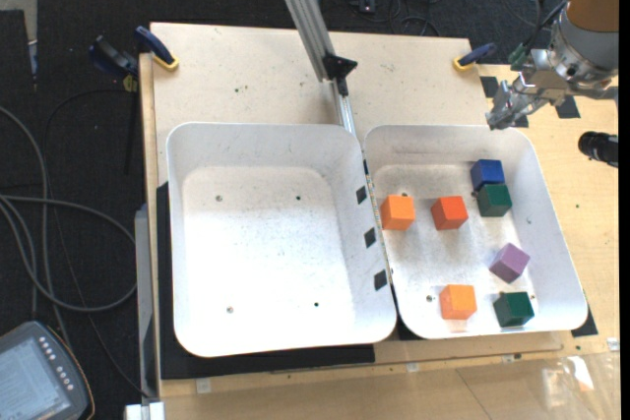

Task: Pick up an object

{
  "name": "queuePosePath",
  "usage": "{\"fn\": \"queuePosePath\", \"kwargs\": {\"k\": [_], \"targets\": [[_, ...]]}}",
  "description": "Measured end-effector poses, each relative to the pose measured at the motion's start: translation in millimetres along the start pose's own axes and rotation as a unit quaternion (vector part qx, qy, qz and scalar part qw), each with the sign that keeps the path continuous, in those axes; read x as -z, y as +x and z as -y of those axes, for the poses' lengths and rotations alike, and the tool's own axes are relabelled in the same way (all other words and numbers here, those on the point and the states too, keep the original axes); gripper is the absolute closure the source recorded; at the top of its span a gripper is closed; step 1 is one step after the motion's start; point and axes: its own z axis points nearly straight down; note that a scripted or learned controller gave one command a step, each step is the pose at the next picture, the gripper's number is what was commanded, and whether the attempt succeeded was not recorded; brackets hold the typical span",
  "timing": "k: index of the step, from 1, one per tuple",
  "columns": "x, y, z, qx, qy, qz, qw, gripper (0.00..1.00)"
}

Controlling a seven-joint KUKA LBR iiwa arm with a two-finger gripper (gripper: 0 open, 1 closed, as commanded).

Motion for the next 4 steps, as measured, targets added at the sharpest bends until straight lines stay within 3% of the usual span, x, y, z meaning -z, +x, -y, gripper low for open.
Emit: {"fn": "queuePosePath", "kwargs": {"k": [4], "targets": [[-46,211,77,0.002,0.005,-0.002,1.0000,1.00]]}}
